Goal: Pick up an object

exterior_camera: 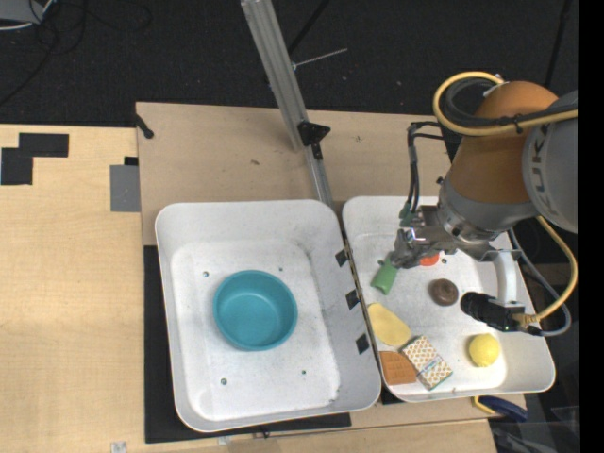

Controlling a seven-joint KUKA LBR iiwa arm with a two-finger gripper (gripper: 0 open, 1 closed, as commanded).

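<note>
My gripper (405,255) hangs low over the upper left part of the right bin (528,377). A small green block (384,276) lies tilted just below and left of its tip, touching or nearly touching it; I cannot tell whether the block is gripped. A brown round piece (444,293) sits to the right of the gripper. A pale yellow piece (388,326), a patterned box (427,360), an orange-brown block (397,369) and a yellow ball (483,349) lie nearer the front.
A teal bowl (255,310) stands in the left bin (189,229). A slanted aluminium post (283,74) rises behind the bins' shared wall. A small red thing (427,260) lies under the wrist. Black cables (486,308) hang at the arm's right.
</note>
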